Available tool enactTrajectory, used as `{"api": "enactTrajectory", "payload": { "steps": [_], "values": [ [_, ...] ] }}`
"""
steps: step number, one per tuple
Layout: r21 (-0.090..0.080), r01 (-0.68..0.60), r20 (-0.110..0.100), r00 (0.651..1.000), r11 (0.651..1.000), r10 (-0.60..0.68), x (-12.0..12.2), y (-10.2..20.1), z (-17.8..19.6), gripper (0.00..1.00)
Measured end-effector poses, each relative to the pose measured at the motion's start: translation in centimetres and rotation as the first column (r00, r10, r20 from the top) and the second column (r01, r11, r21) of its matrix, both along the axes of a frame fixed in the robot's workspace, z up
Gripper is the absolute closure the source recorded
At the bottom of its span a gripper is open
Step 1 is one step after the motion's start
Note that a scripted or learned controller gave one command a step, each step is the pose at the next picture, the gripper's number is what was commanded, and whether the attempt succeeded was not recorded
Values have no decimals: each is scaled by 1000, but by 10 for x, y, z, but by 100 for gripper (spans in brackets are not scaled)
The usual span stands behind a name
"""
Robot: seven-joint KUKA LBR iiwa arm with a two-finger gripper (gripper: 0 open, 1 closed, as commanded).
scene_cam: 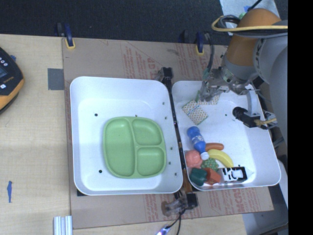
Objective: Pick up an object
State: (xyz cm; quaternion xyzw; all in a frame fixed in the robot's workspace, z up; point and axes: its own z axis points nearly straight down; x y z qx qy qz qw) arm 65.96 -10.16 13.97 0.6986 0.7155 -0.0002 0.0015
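My gripper (pixel 211 91) hangs low over the far part of the right bin (pixel 254 146), below the orange wrist band. Just beneath it lies a small patterned piece (pixel 212 100), and a chequered pouch (pixel 195 113) lies a little nearer and to the left. Whether the gripper touches the patterned piece is not visible. A pile sits at the bin's near left: a blue bottle (pixel 197 137), a pink ball (pixel 192 158), an orange sausage shape (pixel 214 147), a yellow banana (pixel 220 157), a dark green block (pixel 198 176) and a black-and-white item (pixel 234 173).
The left bin (pixel 88 102) holds a light green divided plate (pixel 133 147). A black part of the arm (pixel 244 116) reaches over the right bin's right side. A yellow and black device (pixel 7 82) lies at the bench's left edge. Clamps stand along the far board edge.
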Motion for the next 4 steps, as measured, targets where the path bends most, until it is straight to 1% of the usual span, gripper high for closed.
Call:
{"api": "enactTrajectory", "payload": {
  "steps": [1, 2, 3, 4],
  "values": [
    [0, -1, 0, 1000, 1000, 1, 0, 0, 0, 0],
    [1, 21, -1, 1000, 1000, -21, -3, -54, -18, 0],
    [0, 21, 0, 1000, 1000, -21, -21, -111, -8, 0],
    [2, 19, -6, 1000, 1000, -19, -3, -47, -43, 0]
  ]
}}
